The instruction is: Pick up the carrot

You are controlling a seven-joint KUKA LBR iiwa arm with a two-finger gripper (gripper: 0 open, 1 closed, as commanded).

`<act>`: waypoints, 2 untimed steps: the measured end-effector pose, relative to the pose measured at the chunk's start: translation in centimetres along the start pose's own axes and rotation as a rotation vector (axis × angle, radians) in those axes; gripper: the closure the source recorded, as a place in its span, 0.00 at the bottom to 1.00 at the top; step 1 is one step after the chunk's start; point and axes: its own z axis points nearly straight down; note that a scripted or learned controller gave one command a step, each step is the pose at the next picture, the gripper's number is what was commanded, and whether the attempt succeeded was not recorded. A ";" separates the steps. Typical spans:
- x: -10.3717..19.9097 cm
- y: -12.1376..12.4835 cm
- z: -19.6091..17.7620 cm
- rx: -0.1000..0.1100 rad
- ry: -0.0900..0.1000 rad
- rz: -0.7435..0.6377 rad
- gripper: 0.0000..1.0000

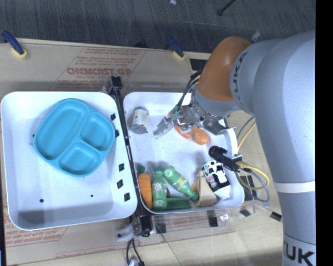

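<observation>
The carrot point(145, 188) is a short orange piece lying in the right bin point(155, 148), against its left wall near the front corner, with green bottles point(169, 188) right beside it. My gripper point(171, 124) hangs over the back middle of the same bin, well behind the carrot and apart from it. A small rounded orange object point(200, 135) lies just to the gripper's right, under the wrist. The arm's grey body and orange band point(222, 65) cover the bin's back right part.
A silver can point(139, 120) stands left of the gripper near the bin's back left. A black and white carton point(216, 177) and a brown box point(206, 193) sit at the front right. The left bin point(22, 204) holds a blue divided tray point(75, 136).
</observation>
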 end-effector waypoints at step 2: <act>-8.4 2.9 -1.5 -0.009 -0.002 -0.140 1.00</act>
